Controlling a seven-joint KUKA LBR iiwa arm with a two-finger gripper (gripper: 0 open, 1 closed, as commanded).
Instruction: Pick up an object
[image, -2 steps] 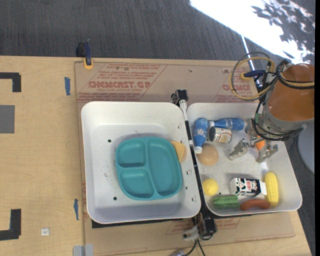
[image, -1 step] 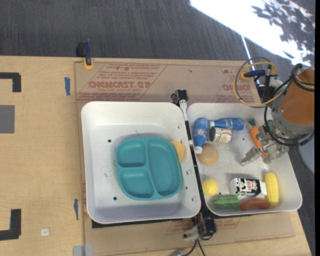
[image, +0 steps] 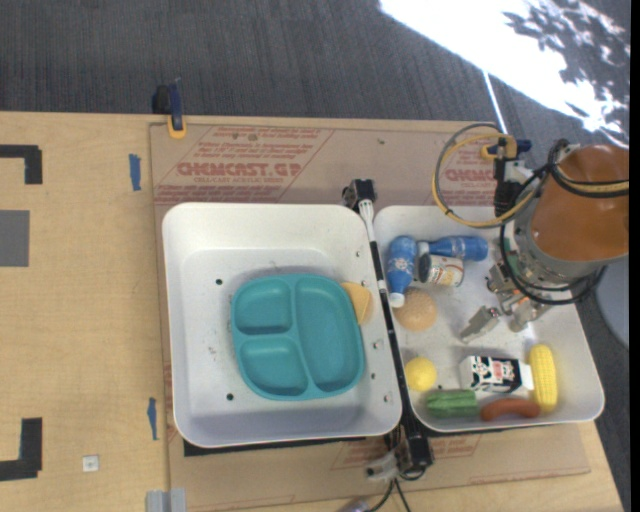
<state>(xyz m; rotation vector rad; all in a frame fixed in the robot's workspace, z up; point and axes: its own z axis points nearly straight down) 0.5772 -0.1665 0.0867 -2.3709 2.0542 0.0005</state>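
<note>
Several objects crowded in right bin (image: 590, 375). Gripper (image: 497, 318) seen hovering, fingers spread, nothing held. Milk carton (image: 494, 373) lies just below it, corn (image: 543, 377) beside carton. Descent best centred over carton, fingers kept clear of corn before closing.

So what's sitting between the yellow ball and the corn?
In the camera view, the black-and-white carton lies between the yellow ball and the corn, in the right bin.
</note>
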